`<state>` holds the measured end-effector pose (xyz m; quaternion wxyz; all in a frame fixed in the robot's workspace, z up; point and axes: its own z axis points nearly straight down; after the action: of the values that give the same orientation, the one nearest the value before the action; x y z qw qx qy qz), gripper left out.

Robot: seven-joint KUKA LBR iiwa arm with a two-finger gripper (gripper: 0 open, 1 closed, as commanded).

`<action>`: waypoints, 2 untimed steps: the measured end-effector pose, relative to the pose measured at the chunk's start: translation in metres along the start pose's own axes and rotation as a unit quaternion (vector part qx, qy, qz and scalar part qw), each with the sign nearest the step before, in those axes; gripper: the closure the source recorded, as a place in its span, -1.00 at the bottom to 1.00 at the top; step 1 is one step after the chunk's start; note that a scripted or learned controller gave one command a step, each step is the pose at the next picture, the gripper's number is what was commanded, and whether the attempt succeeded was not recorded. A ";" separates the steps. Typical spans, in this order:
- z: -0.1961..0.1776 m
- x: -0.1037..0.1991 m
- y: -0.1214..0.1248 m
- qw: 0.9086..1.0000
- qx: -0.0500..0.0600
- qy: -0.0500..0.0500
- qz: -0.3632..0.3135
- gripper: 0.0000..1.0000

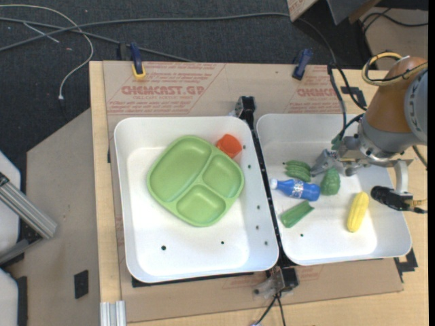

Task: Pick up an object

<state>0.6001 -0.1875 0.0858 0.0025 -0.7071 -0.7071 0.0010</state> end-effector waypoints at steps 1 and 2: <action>-0.014 0.000 0.002 1.000 -0.003 -0.001 0.000 1.00; -0.077 -0.007 0.006 1.000 -0.007 -0.003 0.000 1.00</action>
<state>0.6060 -0.1949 0.1632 -0.0039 -0.7070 -0.7072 -0.0018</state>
